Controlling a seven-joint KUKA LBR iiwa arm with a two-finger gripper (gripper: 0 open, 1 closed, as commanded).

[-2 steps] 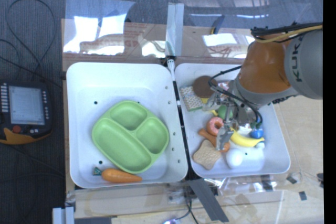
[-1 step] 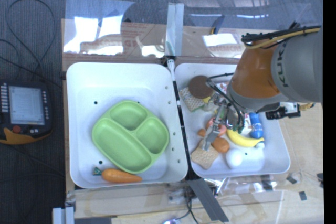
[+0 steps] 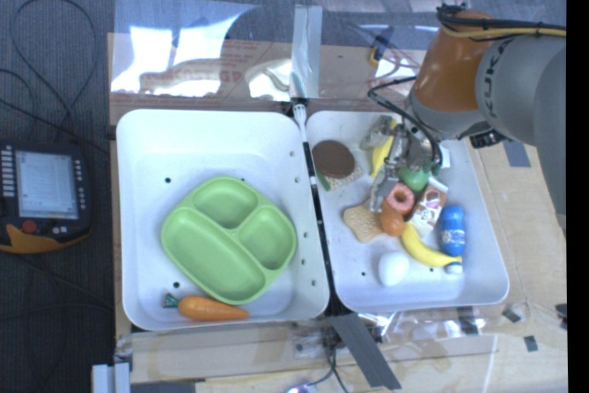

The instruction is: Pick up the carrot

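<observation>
Camera view: carrot (image 3: 213, 309) in left bin, claw (image 3: 394, 168) well apart over right

The carrot (image 3: 212, 308) is orange with a small green top at its left end. It lies flat along the left bin's near wall, just beside the green plate.

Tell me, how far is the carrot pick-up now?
Nothing looks done: the carrot lies in the left bin, beside the green plate. In hand: the gripper is over the right bin's food pile. Left: crossing over, grasping, lifting.
</observation>
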